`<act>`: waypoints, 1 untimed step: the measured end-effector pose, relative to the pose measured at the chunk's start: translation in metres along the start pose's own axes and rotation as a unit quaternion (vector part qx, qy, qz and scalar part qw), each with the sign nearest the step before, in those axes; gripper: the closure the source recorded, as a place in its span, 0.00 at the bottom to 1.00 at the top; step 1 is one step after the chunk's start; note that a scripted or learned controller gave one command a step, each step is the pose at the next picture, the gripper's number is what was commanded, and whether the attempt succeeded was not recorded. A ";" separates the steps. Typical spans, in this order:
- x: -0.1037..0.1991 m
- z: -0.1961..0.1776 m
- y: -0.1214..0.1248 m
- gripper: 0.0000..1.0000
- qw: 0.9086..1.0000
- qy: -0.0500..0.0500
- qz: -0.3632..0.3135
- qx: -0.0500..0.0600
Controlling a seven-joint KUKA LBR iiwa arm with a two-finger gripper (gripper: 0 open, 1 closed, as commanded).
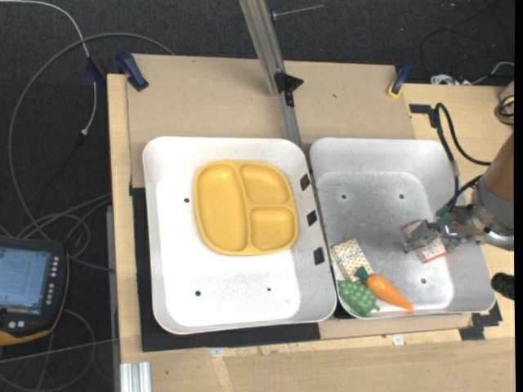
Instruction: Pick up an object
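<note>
pincer (pixel 418 237) low in the right bin (pixel 368 166), a small red-and-white object (pixel 432 253) touching its tip.
we cannot tell its grip; carrot (pixel 387 291), green toy (pixel 358 296) and card (pixel 351 257) lie left-below; yellow tray (pixel 245 206) in the left bin (pixel 167 243).

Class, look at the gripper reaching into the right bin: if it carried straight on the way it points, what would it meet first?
The gripper points left across the right bin. Ahead lies bare bin floor, so it would probably reach the bin's left wall first. The small packet sits nearer the front, likely just off that line, though depth is hard to judge.
</note>
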State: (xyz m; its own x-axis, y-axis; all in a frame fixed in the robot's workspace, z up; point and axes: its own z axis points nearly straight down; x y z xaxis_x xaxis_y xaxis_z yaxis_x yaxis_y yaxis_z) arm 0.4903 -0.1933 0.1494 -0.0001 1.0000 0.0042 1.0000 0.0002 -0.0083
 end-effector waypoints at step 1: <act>-0.001 0.049 0.002 0.00 1.000 -0.003 0.000 -0.006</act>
State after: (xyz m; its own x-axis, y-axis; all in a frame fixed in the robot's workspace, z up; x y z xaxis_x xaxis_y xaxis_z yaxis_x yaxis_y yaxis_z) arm 0.4916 -0.1943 0.1005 0.0006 1.0000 -0.0023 1.0000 -0.0006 0.0029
